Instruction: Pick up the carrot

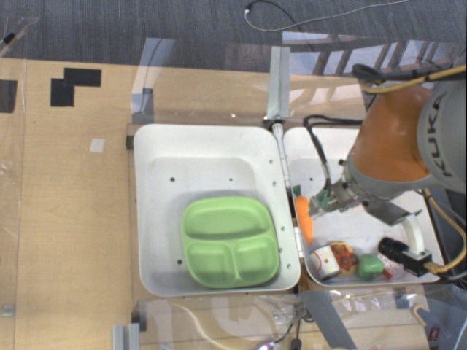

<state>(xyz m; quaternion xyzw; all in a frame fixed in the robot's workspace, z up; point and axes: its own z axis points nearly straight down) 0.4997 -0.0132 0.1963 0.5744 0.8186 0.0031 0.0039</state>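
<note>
Carrot position relative to gripper

The carrot (304,219) lay in the right bin (365,141) against its left wall, just left of the gripper (326,198); jaw state could not be determined.

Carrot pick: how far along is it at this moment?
Done: the arm has reached into the right bin, and its gripper sits just beside the carrot. In hand: nothing visibly held. Left: the carrot lies on the bin floor against the left wall, so gripping and lifting it remain.
</note>
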